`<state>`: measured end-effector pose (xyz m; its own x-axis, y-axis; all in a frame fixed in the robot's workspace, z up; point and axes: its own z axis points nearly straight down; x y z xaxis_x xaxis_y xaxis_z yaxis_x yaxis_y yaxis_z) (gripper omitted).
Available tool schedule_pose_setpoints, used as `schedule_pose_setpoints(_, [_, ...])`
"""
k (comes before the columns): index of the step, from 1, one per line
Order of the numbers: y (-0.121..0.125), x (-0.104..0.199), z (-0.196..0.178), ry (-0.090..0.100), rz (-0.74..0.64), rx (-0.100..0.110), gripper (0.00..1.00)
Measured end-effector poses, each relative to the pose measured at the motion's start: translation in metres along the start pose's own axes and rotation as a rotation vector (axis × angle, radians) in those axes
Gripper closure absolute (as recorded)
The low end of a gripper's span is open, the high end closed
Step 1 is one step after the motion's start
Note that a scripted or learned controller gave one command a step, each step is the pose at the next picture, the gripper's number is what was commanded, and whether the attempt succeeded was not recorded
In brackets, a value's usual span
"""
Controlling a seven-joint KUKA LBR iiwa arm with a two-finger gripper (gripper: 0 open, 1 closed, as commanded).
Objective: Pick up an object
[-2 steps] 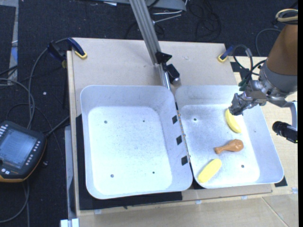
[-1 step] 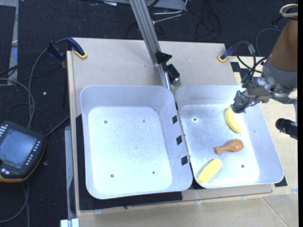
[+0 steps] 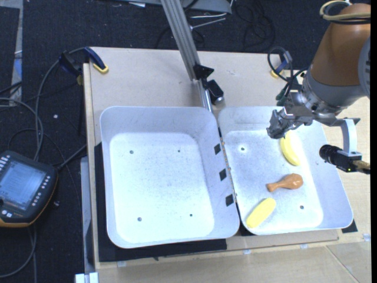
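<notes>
Two white bins sit side by side on the tabletop [image 3: 153,75]; a handheld screen box [image 3: 20,184] lies on the dark floor to the left, and the left bin [image 3: 118,119] has only little dark specks in it. In the right bin [image 3: 336,214] lie a long yellow thing [image 3: 260,212] near the front, a brown drumstick toy [image 3: 285,183] behind it, and a yellow banana [image 3: 290,150] farther back. The tool [image 3: 280,128] hangs just over the banana's top end, and I cannot tell if it is grasping anything.
</notes>
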<state>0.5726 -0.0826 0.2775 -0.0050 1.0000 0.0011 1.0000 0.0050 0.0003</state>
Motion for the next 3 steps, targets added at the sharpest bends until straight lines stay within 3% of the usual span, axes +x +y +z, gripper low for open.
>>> schedule_pose_setpoints(3, [0.034, 0.145, 0.016, -0.001, 0.001, 0.001, 1.0])
